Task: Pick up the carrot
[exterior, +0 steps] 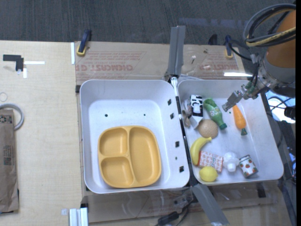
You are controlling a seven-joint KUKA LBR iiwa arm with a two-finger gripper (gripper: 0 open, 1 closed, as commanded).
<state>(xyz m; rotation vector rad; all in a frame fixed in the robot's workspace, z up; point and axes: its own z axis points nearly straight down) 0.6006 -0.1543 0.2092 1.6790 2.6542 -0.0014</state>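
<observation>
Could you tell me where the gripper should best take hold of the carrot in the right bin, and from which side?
Grip the carrot across its thick orange middle, coming straight down from above. It lies flat, long axis running up-down in the view, green tip toward the near edge. The green bottle lies apart on its left, so the fingers probably have room either side.

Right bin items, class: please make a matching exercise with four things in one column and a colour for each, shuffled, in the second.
Things:
1. carrot
2. bottle
3. banana
4. kiwi

Colours:
A. brown
B. orange
C. yellow
D. green

Pairs: 1-B, 2-D, 3-C, 4-A
</observation>
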